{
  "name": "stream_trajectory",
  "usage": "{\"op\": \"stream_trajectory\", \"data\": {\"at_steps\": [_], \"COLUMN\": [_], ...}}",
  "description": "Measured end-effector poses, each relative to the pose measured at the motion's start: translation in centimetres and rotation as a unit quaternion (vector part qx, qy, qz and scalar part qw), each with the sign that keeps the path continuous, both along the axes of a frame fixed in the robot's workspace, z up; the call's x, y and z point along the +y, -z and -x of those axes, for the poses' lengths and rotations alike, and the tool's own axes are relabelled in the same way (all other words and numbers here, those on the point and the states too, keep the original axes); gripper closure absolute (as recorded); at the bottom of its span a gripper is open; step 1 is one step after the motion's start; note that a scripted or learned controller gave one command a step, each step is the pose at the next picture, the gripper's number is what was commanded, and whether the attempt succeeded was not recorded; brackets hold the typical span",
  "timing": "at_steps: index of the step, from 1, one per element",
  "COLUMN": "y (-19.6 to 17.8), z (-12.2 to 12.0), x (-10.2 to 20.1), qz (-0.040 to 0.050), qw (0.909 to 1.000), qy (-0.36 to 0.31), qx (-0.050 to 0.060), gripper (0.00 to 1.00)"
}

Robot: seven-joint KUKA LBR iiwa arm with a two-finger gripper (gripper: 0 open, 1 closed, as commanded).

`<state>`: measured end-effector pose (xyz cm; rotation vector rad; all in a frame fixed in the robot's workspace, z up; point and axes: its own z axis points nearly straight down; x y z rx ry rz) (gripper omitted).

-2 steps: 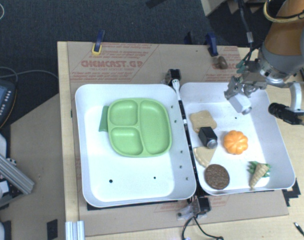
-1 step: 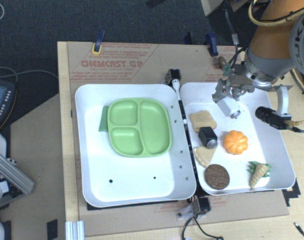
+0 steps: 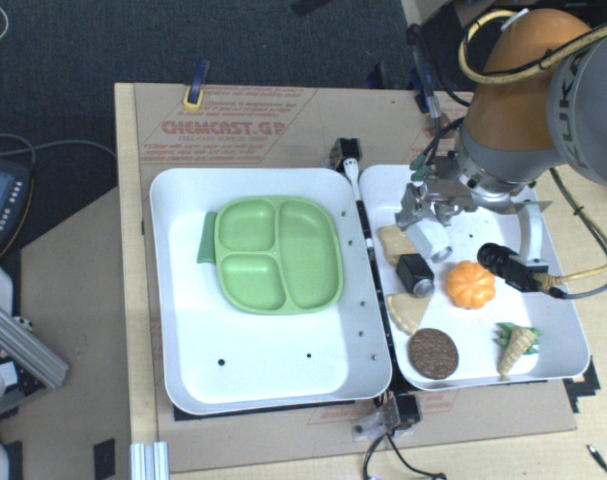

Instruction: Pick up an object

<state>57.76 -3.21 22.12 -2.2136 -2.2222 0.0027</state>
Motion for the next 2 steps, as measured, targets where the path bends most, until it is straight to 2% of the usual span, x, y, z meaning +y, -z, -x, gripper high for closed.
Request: {"op": "stream_trajectory", "data": {"at_steps": [1,2], "y": [-0.3,0.3], "z": [-0.2,-0.1], "x": [3.4,1.6], "qz": [0.0007,0.0013], "qw": [1.0,1.0], "qy": [0.0,0.003], "qx": [-0.003,-0.001], "gripper": [1.0,1.0]}}
